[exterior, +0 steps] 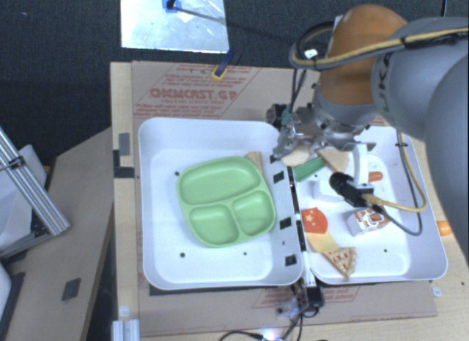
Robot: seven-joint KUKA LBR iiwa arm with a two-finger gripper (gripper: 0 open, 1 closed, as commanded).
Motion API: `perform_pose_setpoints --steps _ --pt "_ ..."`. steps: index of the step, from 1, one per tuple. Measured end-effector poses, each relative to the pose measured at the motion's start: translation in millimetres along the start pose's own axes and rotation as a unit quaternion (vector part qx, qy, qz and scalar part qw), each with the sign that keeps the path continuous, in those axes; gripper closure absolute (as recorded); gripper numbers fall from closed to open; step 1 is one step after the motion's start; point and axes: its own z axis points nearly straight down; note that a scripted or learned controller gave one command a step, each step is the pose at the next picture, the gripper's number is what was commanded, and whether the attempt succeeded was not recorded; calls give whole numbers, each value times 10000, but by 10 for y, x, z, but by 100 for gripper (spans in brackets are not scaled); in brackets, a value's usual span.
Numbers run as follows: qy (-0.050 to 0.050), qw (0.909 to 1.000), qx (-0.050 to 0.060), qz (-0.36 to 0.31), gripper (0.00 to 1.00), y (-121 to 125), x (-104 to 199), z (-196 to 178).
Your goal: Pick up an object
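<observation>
Arm [410, 61] bent low, tool [304, 145] over right bin [421, 259].

green tray [222, 202] in left bin [157, 207]; foil sheet [174, 9] behind

A single fixed camera looks down at a slant from above the counter [183, 86], taking in both white bins [157, 185] at middling range, with the arm [410, 75] entering from the right.

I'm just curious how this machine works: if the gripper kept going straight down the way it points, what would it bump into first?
Probably the tan, bread-like piece lying at the near-left corner of the right bin, right under the gripper. A green piece lies just beside it. Depth is hard to judge from this slanted view.
</observation>
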Motion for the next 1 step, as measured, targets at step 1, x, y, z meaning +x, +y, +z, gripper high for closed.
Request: perform_pose_setpoints --steps 1 --pt "-1 10000 -8 25 100 167 -113 -3"
